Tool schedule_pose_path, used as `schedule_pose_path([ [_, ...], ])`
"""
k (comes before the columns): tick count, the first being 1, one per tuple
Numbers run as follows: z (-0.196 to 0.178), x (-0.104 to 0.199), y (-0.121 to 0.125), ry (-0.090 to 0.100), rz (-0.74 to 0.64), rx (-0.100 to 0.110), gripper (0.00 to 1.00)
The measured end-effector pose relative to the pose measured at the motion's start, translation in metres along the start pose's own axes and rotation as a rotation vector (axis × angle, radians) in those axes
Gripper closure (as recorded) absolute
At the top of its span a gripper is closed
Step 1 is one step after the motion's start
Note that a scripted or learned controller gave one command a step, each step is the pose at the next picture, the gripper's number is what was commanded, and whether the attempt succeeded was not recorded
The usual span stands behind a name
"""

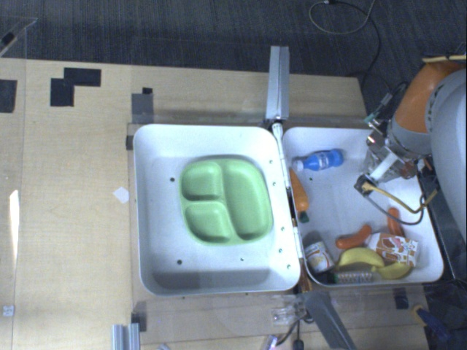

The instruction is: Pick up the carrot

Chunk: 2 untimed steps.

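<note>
While your gripper (376,168) hangs over the right bin (343,204), grip state untellable, carrot (298,190) lies against its left wall.

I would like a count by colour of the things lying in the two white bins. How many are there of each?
Green: 1, the divided plate
Blue: 1, the bottle
Orange: 3, the carrot and two sausage-like pieces
Yellow: 1, the banana
Printed, mixed colours: 2, the can and the carton
Total: 8
</note>
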<state>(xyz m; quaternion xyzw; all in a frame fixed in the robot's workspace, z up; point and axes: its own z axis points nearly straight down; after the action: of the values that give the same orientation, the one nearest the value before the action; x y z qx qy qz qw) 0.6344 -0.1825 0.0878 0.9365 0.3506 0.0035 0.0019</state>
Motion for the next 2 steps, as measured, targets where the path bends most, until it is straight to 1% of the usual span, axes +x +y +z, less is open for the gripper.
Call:
schedule_pose_path([
  [1, 0.001, -0.006, 0.018, -0.001, 0.01, 0.001, 1.0],
  [2, -0.002, -0.053, -0.023, 0.0, -0.123, -0.001, 1.0],
])
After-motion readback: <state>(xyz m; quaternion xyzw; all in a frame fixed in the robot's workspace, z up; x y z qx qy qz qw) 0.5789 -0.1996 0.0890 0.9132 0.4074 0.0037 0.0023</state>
